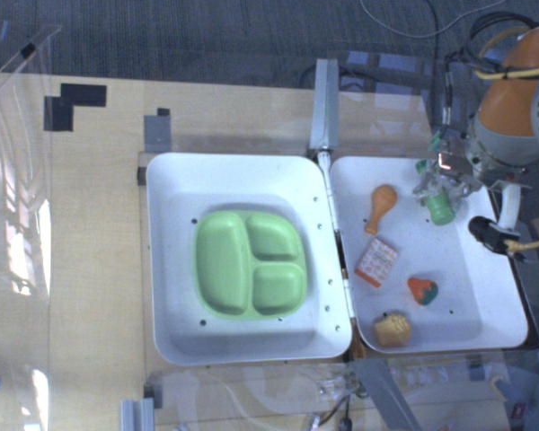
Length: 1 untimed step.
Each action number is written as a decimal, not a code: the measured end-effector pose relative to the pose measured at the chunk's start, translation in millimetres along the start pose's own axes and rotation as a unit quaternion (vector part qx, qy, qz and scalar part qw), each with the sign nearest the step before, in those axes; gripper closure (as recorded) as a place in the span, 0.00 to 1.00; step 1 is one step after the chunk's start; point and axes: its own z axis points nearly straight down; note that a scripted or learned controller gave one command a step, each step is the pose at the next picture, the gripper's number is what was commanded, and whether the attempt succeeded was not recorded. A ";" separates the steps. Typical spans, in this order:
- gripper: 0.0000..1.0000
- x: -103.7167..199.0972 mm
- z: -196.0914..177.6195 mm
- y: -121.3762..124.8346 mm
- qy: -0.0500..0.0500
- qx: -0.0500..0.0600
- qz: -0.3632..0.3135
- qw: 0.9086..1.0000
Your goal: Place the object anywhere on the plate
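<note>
A green plate (pixel 250 260) with three compartments lies in the left bin (pixel 171 241). My gripper (pixel 444 189) hangs over the back of the right bin (pixel 494 321), near its far right corner. A small green cylinder (pixel 441 210) sits directly at the gripper's tip, partly covered by it. Whether the cylinder is gripped is unclear from this angle. Plate and gripper are far apart, with the divider between the bins in the way.
The right bin also holds an orange drumstick (pixel 381 205), a red and white carton (pixel 376 262), a red and green strawberry-like piece (pixel 422 289) and a tan bun (pixel 392 329). A metal divider (pixel 324 115) runs between the bins. Cables trail behind the arm.
</note>
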 end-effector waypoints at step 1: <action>1.00 76.2 10.9 -25.6 0.001 0.000 -0.070 0.998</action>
